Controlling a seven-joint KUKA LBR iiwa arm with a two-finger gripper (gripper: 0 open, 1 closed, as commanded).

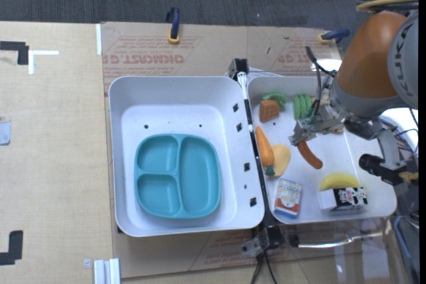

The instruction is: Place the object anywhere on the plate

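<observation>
A teal plate [178, 176] with three compartments lies in the left white bin [126, 103]. My gripper [298, 136] hangs over the middle of the right bin [373, 206], pointing down and to the left. Its tip is just above the upper end of a red-brown sausage [311, 155] that lies on the bin floor. A long orange carrot [265, 146] and a yellow fruit [281, 158] lie left of the gripper, by the wall between the bins. I see nothing lifted off the floor.
The right bin also holds a short carrot with green leaves [269, 108], green beans [303, 105], a banana [338, 180], a small carton [287, 199] and a cow-patterned box [343, 198]. The arm's orange band [373, 50] looms over the bin's far right corner.
</observation>
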